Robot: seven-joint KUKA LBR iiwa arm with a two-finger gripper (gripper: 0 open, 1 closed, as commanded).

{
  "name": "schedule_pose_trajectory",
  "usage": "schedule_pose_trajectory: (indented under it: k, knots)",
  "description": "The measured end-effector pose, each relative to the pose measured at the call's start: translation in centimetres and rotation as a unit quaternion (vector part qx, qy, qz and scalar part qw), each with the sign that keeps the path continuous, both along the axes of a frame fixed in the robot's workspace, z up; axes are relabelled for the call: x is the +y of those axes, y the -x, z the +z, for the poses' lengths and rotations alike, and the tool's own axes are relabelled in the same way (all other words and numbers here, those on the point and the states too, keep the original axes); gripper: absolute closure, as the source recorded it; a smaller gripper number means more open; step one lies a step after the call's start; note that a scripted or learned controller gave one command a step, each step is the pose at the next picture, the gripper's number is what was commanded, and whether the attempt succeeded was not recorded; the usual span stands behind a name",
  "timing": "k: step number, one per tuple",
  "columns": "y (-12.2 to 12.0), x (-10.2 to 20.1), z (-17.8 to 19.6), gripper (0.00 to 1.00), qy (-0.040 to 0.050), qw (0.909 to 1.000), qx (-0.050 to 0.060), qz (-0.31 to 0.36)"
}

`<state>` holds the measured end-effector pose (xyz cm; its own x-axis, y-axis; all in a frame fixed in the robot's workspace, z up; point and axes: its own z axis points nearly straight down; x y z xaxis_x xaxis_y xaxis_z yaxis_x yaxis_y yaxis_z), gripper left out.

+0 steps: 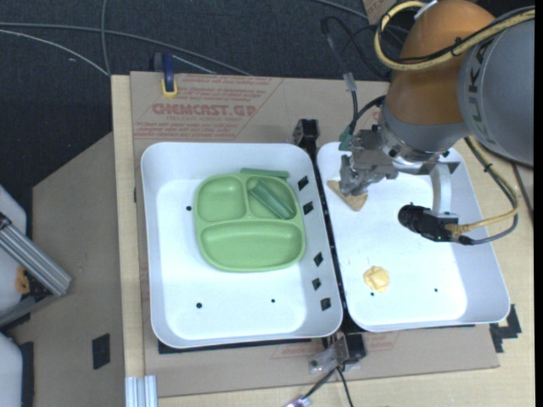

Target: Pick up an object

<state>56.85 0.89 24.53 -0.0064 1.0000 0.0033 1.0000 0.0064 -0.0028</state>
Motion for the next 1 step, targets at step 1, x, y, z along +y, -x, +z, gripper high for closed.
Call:
schedule_pose_trajectory:
  k: [1]
  knots:
    - [1.02,5.24,-1.45,1.00,0.0003,1.0000,0.001,0.000]
